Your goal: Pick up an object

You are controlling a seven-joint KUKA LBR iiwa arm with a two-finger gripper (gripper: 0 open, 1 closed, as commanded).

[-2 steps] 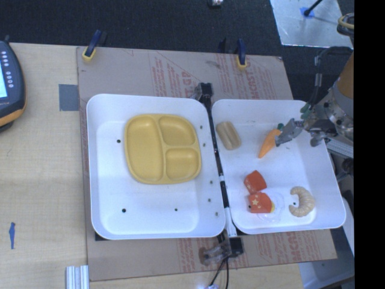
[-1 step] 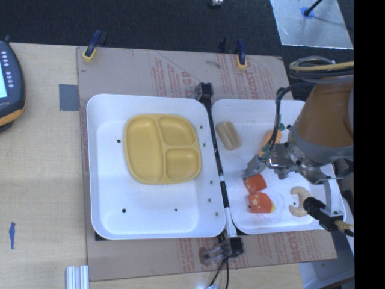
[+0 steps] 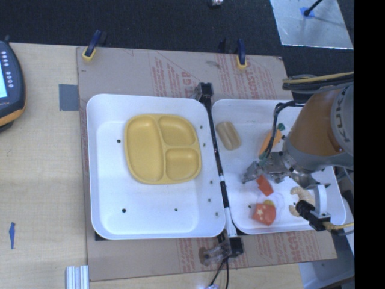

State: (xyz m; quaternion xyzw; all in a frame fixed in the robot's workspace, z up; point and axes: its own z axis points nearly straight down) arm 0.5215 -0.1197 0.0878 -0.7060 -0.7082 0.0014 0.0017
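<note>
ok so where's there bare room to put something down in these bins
Left bin: open floor below the yellow plate and a strip along its left side. Right bin: crowded around the end effector and the red pieces; only a small patch above the tan roll.

Lighting is bright and even, from overhead. The two white bins (image 3: 96, 161) are close to overexposed, with little surface detail. Shadows are short and soft; a faint one lies beneath the arm (image 3: 319, 131), which appears slightly blurred. Above the bins, the dark floor (image 3: 150, 11) shows almost no detail. Overall sharpness is moderate.
</note>
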